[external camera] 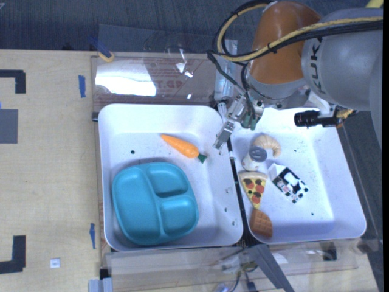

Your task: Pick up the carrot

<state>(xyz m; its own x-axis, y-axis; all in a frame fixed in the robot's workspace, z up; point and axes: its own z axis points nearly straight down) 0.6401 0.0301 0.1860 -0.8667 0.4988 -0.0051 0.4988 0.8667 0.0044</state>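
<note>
The carrot [180,145] lies to the left of the pincer [223,137], green end towards it, and the pincer's opening I cannot tell.

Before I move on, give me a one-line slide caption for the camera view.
End effector hovers at the left bin's right wall, beside the carrot lying above the blue divided plate.

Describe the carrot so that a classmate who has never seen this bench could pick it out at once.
Start at the left white bin, which holds a big blue divided plate. Just above that plate, on the bin floor, lies the carrot, slanting down to the right. It is the only slim orange thing there, with a small green stub at its right end.
</note>
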